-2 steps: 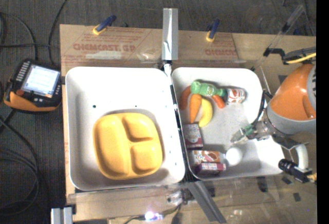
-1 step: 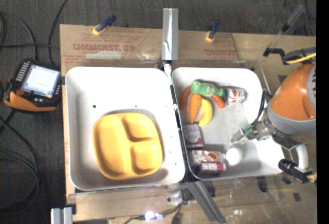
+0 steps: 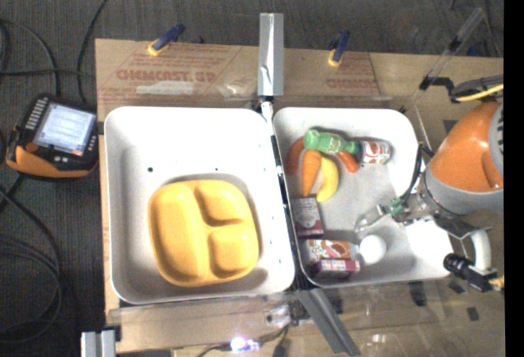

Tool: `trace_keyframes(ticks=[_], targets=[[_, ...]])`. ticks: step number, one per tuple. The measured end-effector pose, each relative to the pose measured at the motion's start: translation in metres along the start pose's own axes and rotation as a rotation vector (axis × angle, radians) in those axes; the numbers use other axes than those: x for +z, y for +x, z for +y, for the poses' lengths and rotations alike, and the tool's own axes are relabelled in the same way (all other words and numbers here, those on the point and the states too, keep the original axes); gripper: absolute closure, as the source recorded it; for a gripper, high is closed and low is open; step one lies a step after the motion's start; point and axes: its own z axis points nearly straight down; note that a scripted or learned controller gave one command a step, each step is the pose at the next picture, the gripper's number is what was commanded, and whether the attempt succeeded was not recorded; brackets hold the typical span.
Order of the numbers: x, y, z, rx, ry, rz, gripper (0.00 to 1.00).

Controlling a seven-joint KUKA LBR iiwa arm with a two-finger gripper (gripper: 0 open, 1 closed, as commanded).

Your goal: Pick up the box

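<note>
Two boxes lie at the left side of the right bin (image 3: 409, 134). A small dark red box (image 3: 308, 214) rests against the left wall. A red and white box (image 3: 329, 257) lies on its side in the front left corner. My gripper (image 3: 372, 221) hangs over the middle of this bin, to the right of both boxes and just above a white ball (image 3: 371, 250). It is apart from both boxes, and nothing shows in it. The orange band of the arm (image 3: 465, 163) is at the bin's right edge.
Toward the back of the right bin lie a green bottle (image 3: 327, 140), a carrot (image 3: 309, 169), a banana (image 3: 329, 180) and a red can (image 3: 376, 152). A yellow divided plate (image 3: 205, 230) sits in the left bin (image 3: 131, 142). A teach pendant (image 3: 57, 134) lies off the bench at left.
</note>
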Motion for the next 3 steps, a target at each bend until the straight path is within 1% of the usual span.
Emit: trace_keyframes(ticks=[1,3], targets=[[0.0082,0.0074,-0.003,-0.113,0.004,-0.01,0.0],[0.0083,0.0078,-0.0028,-0.114,0.004,-0.01,0.0]])
